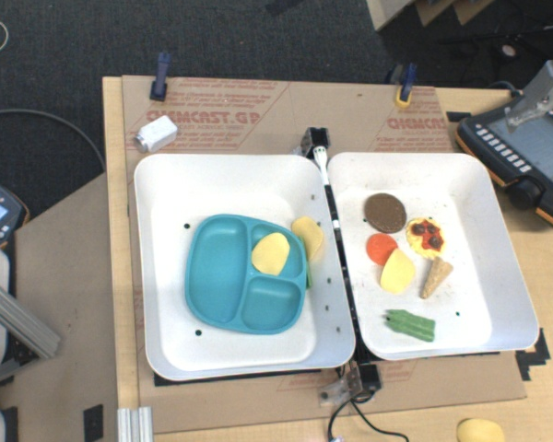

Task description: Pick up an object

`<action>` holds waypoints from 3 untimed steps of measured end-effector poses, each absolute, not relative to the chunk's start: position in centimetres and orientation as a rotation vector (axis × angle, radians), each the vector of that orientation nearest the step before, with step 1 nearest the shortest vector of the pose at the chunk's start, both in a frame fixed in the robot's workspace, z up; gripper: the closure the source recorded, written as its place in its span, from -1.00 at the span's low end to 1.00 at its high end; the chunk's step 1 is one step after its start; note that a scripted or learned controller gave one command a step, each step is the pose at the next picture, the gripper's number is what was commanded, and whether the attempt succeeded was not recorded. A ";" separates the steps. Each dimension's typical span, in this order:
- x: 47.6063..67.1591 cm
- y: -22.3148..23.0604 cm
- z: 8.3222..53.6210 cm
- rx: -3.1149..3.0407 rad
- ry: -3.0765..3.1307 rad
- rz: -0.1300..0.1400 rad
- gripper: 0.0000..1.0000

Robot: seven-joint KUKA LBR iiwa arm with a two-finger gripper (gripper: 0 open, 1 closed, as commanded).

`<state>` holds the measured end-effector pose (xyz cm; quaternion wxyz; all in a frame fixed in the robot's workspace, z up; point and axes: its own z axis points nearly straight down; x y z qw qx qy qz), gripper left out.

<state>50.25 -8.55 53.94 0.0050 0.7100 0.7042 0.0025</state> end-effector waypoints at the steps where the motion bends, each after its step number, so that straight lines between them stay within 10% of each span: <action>1: 47.7 -5.4 40.2 2.230 2.231 -0.016 -1.00; 2: 52.0 -3.4 54.3 2.207 2.214 0.021 -1.00; 3: 51.5 7.1 32.8 2.222 2.239 -0.020 -1.00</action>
